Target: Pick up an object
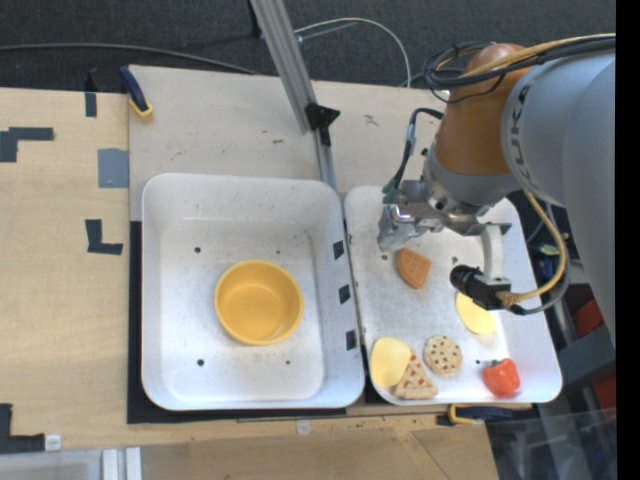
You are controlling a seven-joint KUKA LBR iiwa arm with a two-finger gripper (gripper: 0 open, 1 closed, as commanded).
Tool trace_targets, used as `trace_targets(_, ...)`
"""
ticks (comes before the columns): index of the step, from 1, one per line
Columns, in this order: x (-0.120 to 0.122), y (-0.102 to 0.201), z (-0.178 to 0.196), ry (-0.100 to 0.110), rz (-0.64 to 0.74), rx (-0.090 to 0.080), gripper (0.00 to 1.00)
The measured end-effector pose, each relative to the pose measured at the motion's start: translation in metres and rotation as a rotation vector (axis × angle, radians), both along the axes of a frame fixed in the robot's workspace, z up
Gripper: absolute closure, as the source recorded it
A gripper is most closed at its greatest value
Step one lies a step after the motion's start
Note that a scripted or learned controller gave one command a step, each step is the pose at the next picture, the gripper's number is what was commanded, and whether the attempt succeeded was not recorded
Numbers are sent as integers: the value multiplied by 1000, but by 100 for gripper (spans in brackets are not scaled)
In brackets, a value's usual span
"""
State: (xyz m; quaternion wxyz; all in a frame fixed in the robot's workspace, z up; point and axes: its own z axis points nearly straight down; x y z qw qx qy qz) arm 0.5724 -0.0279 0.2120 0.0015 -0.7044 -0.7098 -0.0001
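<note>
The end effector (398, 230) hangs low in the right bin (535, 368), grip state unclear; the orange wedge (412, 268) lies just beside it (unheld); best centre over the wedge before closing.

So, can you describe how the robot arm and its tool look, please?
The arm is thick and rounded, with light grey casing and a glossy orange band above the wrist. Thin black and yellow cables loop around it. The tool is a small metal grey block, and a black part sticks out beside it.

Tool (398, 230) above right bin (375, 268), yellow bowl (259, 301) in left bin (170, 268)
</note>
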Motion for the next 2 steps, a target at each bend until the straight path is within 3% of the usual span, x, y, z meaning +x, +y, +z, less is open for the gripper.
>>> trace_targets(2,7,118,22,-1,0,0,100)
